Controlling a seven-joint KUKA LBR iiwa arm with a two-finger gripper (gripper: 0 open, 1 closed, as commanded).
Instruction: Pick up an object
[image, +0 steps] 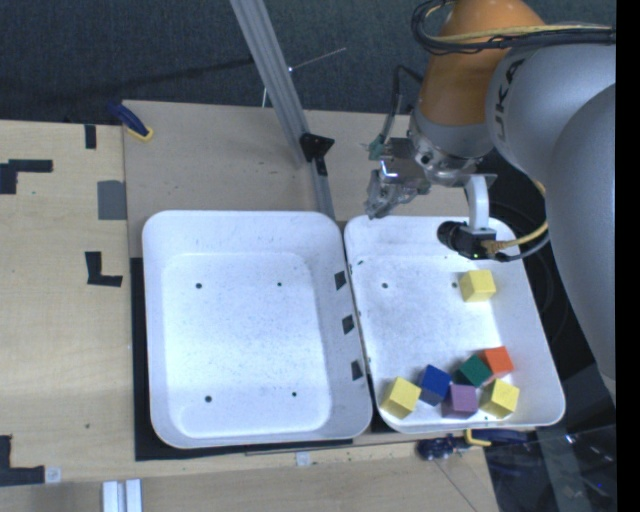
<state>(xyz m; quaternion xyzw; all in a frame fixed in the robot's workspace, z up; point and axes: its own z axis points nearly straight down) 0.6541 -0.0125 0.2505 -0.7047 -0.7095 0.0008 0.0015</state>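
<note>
Here the gripper (383, 205) is held above the far left corner of the right bin (420, 300).
Whether it is open cannot be told; nothing is seen held. The blocks (450, 388) are gathered along the near right wall, well apart.

Two shallow white plastic bins: left bin (160, 300), right bin (400, 260). Three yellow cubes (477, 285) (402, 396) (503, 398); one blue cube (435, 382); one green cube (473, 371); one orange cube (497, 359); one purple cube (463, 399). Seven cubes altogether
</note>
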